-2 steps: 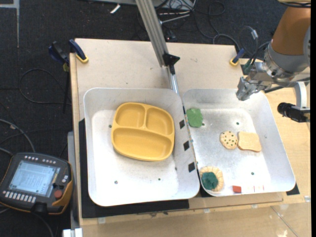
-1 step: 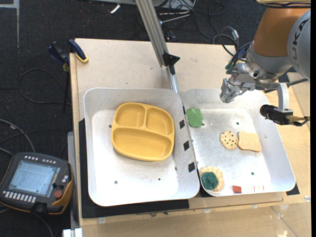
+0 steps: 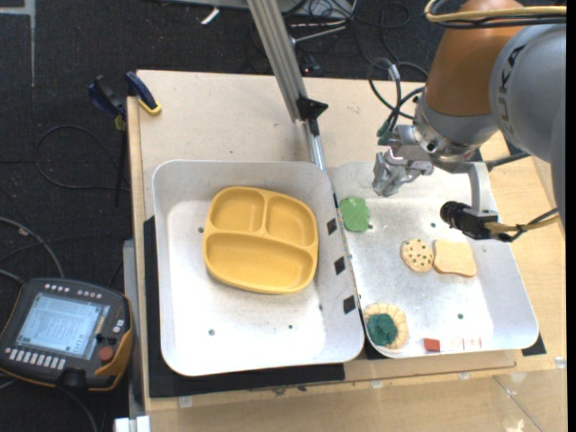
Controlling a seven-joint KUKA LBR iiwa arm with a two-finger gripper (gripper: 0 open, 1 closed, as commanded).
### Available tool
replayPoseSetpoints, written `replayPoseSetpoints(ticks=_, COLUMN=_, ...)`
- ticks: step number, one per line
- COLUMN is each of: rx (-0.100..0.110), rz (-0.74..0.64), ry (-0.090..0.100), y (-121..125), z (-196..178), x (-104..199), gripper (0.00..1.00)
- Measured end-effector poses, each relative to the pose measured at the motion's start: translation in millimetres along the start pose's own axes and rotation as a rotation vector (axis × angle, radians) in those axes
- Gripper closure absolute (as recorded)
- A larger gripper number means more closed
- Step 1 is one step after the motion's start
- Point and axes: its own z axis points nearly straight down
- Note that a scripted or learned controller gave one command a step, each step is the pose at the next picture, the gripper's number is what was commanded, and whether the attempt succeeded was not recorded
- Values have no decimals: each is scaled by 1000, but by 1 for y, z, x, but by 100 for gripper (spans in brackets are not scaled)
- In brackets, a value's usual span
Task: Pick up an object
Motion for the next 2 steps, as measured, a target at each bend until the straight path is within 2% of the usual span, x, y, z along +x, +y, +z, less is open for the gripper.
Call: replayPoseSetpoints(ticks=2, rx=-1, rz=-2, ry=0, y=-18, z=14, x=114, gripper=100)
